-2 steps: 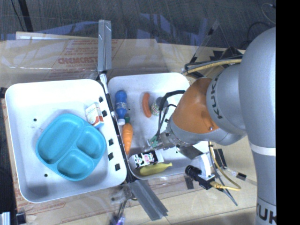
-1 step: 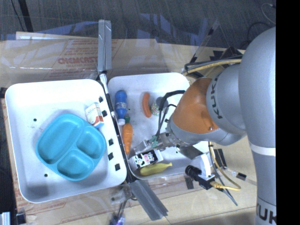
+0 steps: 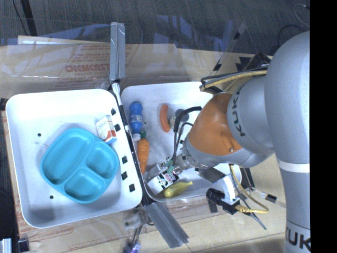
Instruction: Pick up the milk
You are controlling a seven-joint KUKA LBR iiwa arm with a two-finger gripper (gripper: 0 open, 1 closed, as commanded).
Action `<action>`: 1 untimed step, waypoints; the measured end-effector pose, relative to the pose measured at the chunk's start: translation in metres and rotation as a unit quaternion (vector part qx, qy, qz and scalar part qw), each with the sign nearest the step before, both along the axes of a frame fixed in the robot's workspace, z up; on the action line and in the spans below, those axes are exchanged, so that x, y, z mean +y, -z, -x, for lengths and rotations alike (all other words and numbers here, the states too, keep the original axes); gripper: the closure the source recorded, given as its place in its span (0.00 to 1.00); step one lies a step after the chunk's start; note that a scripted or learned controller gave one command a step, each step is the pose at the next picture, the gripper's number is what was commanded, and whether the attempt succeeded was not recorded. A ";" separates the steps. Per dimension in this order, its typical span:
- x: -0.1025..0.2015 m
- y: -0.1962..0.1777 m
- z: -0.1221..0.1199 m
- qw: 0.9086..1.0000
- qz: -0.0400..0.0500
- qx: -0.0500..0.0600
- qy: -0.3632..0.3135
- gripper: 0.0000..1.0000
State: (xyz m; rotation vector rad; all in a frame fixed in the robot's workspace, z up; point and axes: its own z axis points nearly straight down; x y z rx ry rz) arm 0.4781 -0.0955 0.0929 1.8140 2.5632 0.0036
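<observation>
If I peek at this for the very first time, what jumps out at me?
First the huge grey robot arm with its orange band, reaching in from the right over the right bin. Next, the bright blue divided tray lying in the left bin, with a little milk carton at its upper right edge. In the right bin, a blue bottle lies above a carrot.

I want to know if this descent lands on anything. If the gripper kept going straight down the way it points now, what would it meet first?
Probably the floor of the right bin near its front edge, or the banana lying just beside the gripper. Depth is hard to judge from this slant. The milk sits in the left bin, off that line.
</observation>
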 end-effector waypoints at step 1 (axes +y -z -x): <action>0.000 -0.009 -0.001 1.000 0.000 0.000 -0.002 1.00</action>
